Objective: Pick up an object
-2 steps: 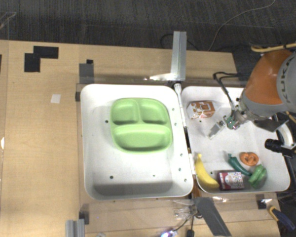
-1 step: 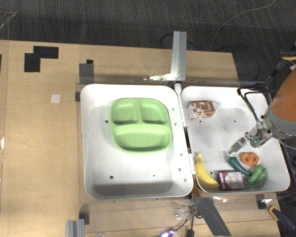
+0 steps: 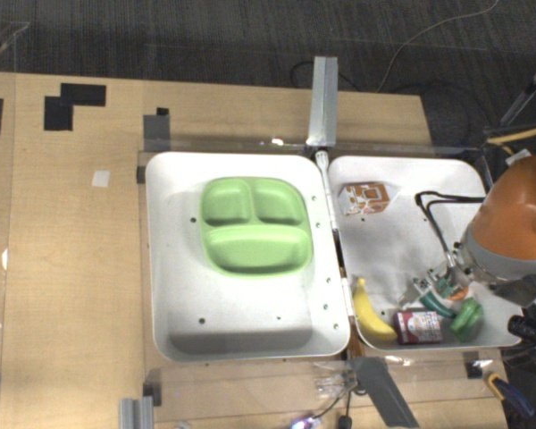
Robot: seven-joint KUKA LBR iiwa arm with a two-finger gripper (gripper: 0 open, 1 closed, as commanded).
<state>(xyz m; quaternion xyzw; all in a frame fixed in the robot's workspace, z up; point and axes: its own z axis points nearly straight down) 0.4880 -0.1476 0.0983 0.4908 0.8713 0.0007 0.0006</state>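
The right bin (image 3: 393, 248) holds a yellow banana (image 3: 368, 311) along its near left side. A small maroon packet (image 3: 418, 326) lies beside the banana, and a green round object (image 3: 467, 318) sits just right of that. A white and orange wrapper (image 3: 364, 198) lies at the far left of this bin. My gripper (image 3: 433, 289) is low in the bin's near right part, just above the maroon packet and close to the green object. The arm's orange band (image 3: 518, 213) rises over it from the right. The wrist hides what lies right under the gripper.
The left bin (image 3: 174, 329) bears a light green divided plate (image 3: 250, 224) in its middle. A metal post (image 3: 322, 105) stands behind the wall between the bins. A black cable (image 3: 433, 208) loops over the right bin's far part. Wooden bench surface lies to the left.
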